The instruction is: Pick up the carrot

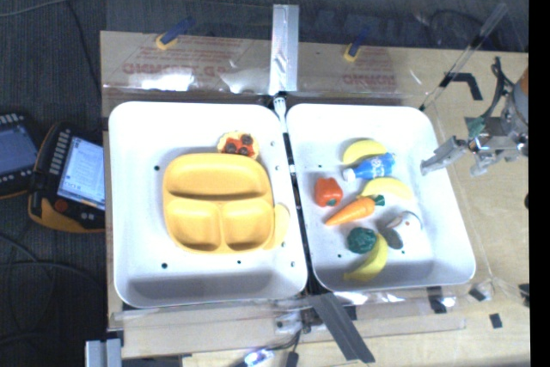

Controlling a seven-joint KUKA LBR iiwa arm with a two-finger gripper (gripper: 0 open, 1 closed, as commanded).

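The orange carrot point(352, 210) lies at a slant in the middle of the right bin point(443, 211), its tip pointing down-left. A red pepper point(326, 191) sits just to its upper left and a green broccoli piece point(361, 239) just below it. My gripper point(491, 143) hangs at the right edge of the view, outside the right bin's right rim and well away from the carrot. Nothing shows in it.
The right bin also holds a banana point(364, 149), a blue bottle point(375, 166), another yellow fruit point(388, 187), a grey object point(396, 230) and a banana point(371, 261) at the front. In the left bin point(137, 211) lie a yellow divided tray point(219, 202) and a small round toy point(238, 143).
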